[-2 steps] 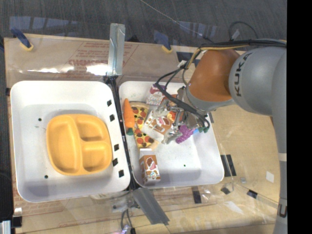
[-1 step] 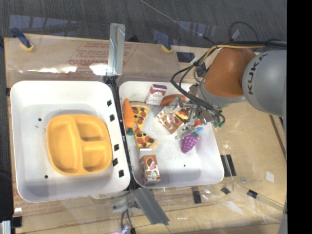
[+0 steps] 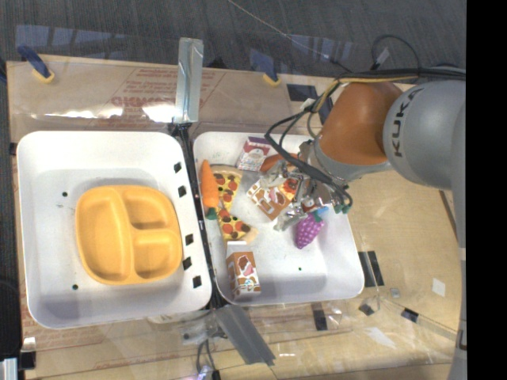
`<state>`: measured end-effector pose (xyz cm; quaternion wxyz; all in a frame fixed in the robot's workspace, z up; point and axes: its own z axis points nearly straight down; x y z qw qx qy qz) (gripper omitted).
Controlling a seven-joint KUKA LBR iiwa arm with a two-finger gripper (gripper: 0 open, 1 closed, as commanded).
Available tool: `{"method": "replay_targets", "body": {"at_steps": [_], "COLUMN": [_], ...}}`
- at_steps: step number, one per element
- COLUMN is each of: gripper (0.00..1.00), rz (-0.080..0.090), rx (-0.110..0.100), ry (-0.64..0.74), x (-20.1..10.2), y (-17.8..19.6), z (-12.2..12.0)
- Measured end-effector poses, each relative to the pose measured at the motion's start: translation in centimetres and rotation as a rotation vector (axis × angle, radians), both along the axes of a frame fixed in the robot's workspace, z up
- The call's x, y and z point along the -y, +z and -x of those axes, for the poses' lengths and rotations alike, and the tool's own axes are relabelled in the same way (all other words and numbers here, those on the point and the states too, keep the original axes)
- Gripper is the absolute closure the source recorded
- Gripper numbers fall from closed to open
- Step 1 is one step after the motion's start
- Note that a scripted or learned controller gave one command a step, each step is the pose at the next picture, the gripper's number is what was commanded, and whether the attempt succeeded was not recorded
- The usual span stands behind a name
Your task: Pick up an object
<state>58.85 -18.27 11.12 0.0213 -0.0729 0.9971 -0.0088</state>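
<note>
Centrally, the gripper [image 3: 305, 203] is crowded among a knobbly purple plastic grape bunch [image 3: 308, 229], a glossy snack packet [image 3: 272, 196] and a flat pizza slice [image 3: 229, 206]; its finger state cannot be told.

yellow divided tray [image 3: 127, 233]; white bins [image 3: 32, 212]; orange carrot [image 3: 208, 187]; purple grapes [image 3: 308, 229]; grey arm [image 3: 428, 133], orange band [image 3: 356, 125]

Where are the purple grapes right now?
The purple grapes lie in the right bin, toward its right side, just below the gripper and right of the pizza slice.
</note>
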Motion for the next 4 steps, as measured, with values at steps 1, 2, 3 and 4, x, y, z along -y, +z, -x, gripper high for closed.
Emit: {"method": "replay_targets", "body": {"at_steps": [1,2,3,4], "gripper": [0.0,0.0,0.0,0.0], "rz": [-0.012,-0.013,-0.012,-0.013], "rx": [0.016,-0.018,-0.015,-0.014], "ry": [-0.24,-0.134,-0.082,-0.157], "x": [-1.8,-1.5,-0.4,2.7], "y": [0.1,0.2,-0.3,0.5], "z": [4.6,0.9,-2.1,-3.2]}}
